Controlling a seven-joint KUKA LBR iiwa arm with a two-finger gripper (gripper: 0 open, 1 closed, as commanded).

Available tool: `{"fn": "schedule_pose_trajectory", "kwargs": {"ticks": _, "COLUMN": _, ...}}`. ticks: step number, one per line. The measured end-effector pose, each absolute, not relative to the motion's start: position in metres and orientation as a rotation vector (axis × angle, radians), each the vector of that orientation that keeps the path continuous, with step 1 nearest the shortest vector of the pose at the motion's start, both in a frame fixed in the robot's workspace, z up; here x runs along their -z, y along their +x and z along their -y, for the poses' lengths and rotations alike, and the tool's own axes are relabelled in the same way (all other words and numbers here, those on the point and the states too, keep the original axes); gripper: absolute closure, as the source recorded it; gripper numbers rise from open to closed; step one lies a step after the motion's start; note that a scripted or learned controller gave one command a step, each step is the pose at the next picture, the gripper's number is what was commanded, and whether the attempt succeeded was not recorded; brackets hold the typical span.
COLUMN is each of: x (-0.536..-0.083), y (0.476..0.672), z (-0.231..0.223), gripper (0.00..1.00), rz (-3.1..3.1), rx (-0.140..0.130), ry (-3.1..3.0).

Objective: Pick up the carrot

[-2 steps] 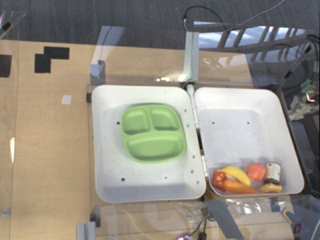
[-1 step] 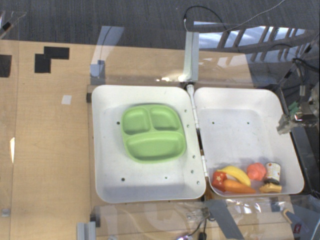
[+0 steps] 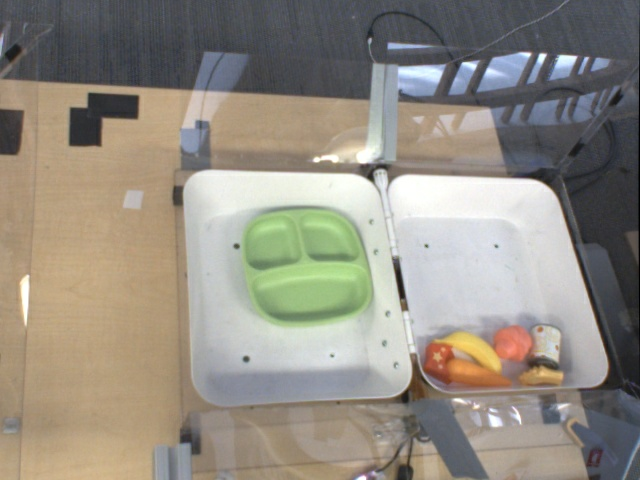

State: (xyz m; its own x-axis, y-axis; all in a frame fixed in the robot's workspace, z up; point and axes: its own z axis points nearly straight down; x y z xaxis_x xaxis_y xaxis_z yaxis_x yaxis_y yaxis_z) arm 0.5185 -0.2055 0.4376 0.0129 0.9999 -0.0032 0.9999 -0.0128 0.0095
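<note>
1. Gripper state could not be told from this view, and nothing showed the carrot held, so the pick had to be judged as not yet done.
2. That carrot lay on its side along the near wall of the right bin, the bin on the side the arm reaches in from, towards its near left corner.
3. It was crowded. A banana lay just behind it and seemed to touch it, and a small red fruit sat against its left end.
4. A round orange-red fruit sat a little further back to the right. A small can stood beside that, with a yellowish scrap in front of the can, near the carrot's right end.
5. Further out, the left bin held a green divided plate, well apart from the carrot.
6. As a judgement, the whole task remained: reaching down to the near wall, closing across the carrot without catching the banana, and lifting it free.
</note>
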Motion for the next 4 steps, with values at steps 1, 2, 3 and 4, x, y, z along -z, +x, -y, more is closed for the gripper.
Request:
{"fn": "schedule_pose_trajectory", "kwargs": {"ticks": 1, "x": -0.368, "y": 0.556, "z": 0.120, "gripper": 1.00, "rz": -2.195, "rx": -0.004, "ry": 2.242}}
{"fn": "schedule_pose_trajectory", "kwargs": {"ticks": 2, "x": -0.433, "y": 0.558, "z": 0.194, "gripper": 1.00, "rz": -2.105, "rx": -0.006, "ry": 2.322}}
{"fn": "schedule_pose_trajectory", "kwargs": {"ticks": 3, "x": -0.436, "y": 0.549, "z": 0.132, "gripper": 1.00, "rz": -2.225, "rx": -0.006, "ry": 2.210}}
{"fn": "schedule_pose_trajectory", "kwargs": {"ticks": 4, "x": -0.410, "y": 0.639, "z": 0.069, "gripper": 1.00, "rz": -1.866, "rx": -0.006, "ry": 2.523}}
